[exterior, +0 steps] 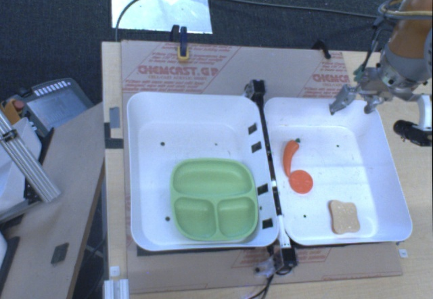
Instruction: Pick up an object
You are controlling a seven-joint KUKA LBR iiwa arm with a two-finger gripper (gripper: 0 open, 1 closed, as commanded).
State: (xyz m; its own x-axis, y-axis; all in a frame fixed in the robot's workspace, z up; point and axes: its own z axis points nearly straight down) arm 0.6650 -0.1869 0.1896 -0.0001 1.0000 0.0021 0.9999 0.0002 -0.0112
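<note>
Two shallow white plastic bins (203,115), smooth, faint sheen. Green three-compartment plastic tray (215,199), matt. Orange carrot-shaped toy (290,155) at 3 o'clock, probably glossy plastic. Brown printed cardboard sheet (223,67) beneath, dull.

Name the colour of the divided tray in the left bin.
Light green, seen in the camera view: divided tray.

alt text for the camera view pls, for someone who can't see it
A grey robot arm's open gripper hangs over the far edge of the right white bin, which holds a carrot, a tomato slice and a bread slice. The left bin holds a green divided plate.
</note>
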